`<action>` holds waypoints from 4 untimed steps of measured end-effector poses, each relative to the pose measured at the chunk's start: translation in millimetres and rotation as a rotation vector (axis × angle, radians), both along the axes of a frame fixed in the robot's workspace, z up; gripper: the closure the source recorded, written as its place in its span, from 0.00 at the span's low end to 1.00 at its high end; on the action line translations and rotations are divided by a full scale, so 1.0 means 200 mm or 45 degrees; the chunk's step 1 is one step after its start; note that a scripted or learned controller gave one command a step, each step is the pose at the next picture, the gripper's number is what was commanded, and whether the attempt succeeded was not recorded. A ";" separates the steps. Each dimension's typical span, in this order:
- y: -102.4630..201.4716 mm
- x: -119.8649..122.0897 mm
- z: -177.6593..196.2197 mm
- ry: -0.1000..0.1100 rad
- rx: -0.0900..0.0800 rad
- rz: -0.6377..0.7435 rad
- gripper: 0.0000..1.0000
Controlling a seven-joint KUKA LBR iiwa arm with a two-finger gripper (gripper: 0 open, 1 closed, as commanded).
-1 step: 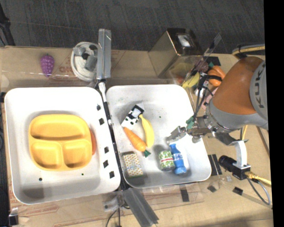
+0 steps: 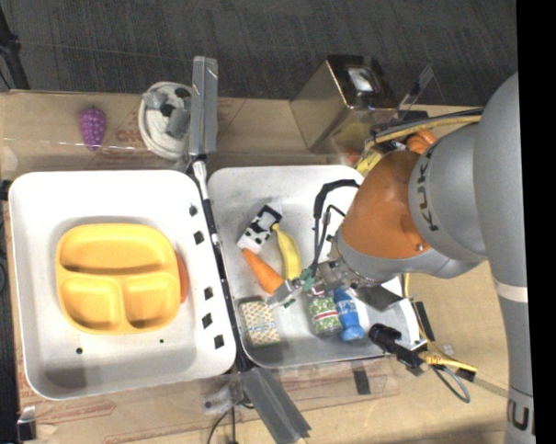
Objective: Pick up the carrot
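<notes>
Scene: I watch the grey arm [image 2: 461, 190] reach in from the right over the right-hand bin [image 2: 223, 196], its orange band above the wrist.

Tool: the gripper [image 2: 295, 287] sits low in that bin, its tip at the carrot's lower end.

Grip state: I cannot tell; the wrist hides too much of the tip.

Carrot: the carrot [image 2: 262, 270] lies on the bin floor just to the tool's left, slanted, its near end touching or nearly touching the tip.

Beside the tool: a banana [image 2: 288, 251] lies just above the tip, alongside the carrot; a black-and-white toy [image 2: 259, 226] lies beyond that.

Below the tool: a checked packet [image 2: 258, 322] down-left, a green can [image 2: 324, 317] and a blue bottle [image 2: 349, 317] directly under the wrist.

Far from the tool: the yellow divided tray [image 2: 119, 274] rests in the left bin, well apart.

Step in hand: I judge this as the approach-and-grasp stage; nothing shows the carrot lifted.

Next move: as I read it, the tip must centre over the carrot's body, away from the banana, close firmly, then rise straight.

Risk: crowding may cause a pinch on the banana instead.
</notes>
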State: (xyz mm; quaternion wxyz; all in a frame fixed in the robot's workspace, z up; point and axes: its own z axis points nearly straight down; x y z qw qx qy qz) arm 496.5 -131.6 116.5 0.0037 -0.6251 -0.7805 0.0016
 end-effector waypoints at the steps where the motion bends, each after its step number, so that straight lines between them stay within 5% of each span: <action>1: 0.07 0.32 -0.13 -0.002 -0.003 -0.154 0.00; 2: 0.07 0.32 -0.08 -0.002 -0.002 -0.149 1.00; 3: 0.26 0.27 0.59 -0.007 -0.003 -0.010 1.00; 4: 0.26 0.27 0.59 -0.006 -0.003 -0.010 0.00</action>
